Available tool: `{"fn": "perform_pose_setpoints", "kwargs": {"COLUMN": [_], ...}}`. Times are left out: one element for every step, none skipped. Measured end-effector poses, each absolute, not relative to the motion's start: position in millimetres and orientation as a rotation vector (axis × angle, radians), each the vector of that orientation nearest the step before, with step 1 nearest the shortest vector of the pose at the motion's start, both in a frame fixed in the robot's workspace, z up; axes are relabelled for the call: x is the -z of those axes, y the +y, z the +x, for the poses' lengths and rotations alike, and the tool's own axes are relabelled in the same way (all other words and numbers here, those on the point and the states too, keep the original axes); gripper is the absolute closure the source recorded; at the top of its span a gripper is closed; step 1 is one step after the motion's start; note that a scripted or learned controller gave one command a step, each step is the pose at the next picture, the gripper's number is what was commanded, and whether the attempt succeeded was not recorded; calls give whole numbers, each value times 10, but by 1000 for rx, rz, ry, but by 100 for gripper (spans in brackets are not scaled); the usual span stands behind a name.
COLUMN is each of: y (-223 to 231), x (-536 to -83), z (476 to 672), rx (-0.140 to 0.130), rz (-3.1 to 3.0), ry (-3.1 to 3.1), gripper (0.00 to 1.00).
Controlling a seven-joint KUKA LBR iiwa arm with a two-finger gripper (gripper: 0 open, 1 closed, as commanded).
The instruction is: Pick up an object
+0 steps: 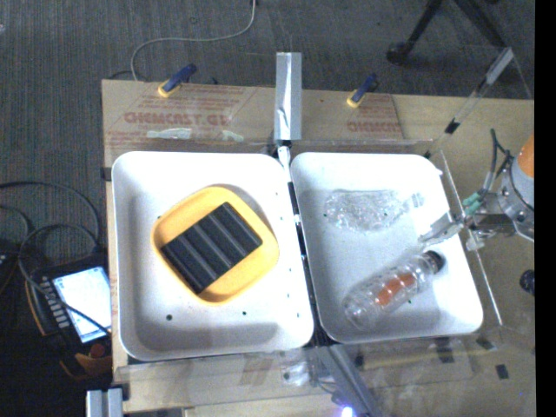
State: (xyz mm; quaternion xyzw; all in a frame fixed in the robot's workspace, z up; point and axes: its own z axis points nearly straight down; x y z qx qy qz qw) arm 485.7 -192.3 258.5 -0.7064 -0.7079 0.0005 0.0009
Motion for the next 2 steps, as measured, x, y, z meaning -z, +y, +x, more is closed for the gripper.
{"fn": "perform_pose_setpoints", "kwargs": {"y": [-1685, -2039], "x": [-1402, -1060], "z": [5794, 5866], "rx": [-3, -4], "rz": [-2133, -2031], "ry": [-2303, -2397], "gripper": [0, 0]}}
